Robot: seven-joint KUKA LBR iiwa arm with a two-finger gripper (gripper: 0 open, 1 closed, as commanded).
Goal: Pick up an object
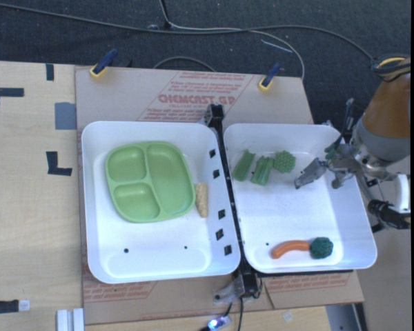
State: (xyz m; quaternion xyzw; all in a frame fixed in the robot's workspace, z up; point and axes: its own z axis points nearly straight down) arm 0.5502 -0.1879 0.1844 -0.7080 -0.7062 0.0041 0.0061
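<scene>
Light wooden bench (27, 205), black tape marks on left part. Brown cardboard sheet (193, 95) with red print lies flat on bench, held at far edge by two clamps: one (104, 62) at left corner, one (269, 76) toward right. Two white bins rest on cardboard, side by side, touching: left bin (96, 254), right bin (352, 254). Black cable (214, 27) runs across dark floor behind bench.

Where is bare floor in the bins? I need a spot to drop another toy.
Left bin: the strip in front of the green plate. Right bin: the middle, between the green pieces and the carrot. Crowded: its far side, near the hand.
</scene>
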